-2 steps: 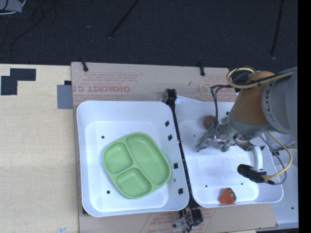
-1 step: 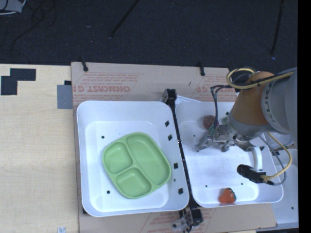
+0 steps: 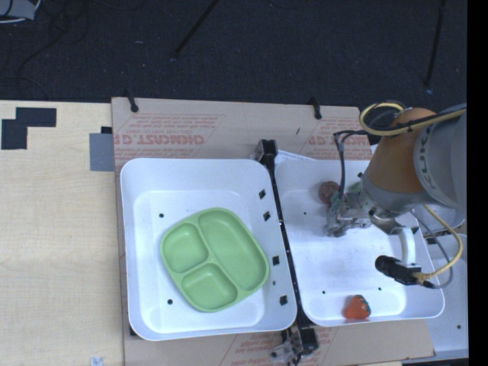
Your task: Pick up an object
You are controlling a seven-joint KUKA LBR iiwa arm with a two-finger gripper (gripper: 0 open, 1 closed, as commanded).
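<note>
The grey arm with its orange band point(image 3: 396, 155) is seen reaching in from the right, bent down over the right bin point(image 3: 316, 300). The gripper point(image 3: 341, 221) is lowered to the bin floor in the far half of that bin, its metal fingers pointing left and down. Whether the fingers are apart or together cannot be told. Cables are looped around the wrist, and a black fitting point(image 3: 396, 268) hangs off the arm's near side.

A small brownish object point(image 3: 329, 191) lies just beside the gripper, on its far left side, close to the bin's far wall. A small orange-red object point(image 3: 356, 308) lies well apart from the gripper, at the near edge of the same bin.

In the left bin point(image 3: 141, 204) a green divided plate point(image 3: 214, 259) with three compartments is laid flat, slightly turned. The two bins are joined by a black divider point(image 3: 279, 242).

Behind the bins, a brown cardboard sheet point(image 3: 229, 128) carries red printing that is seen upside down and cannot be read with confidence.
</note>
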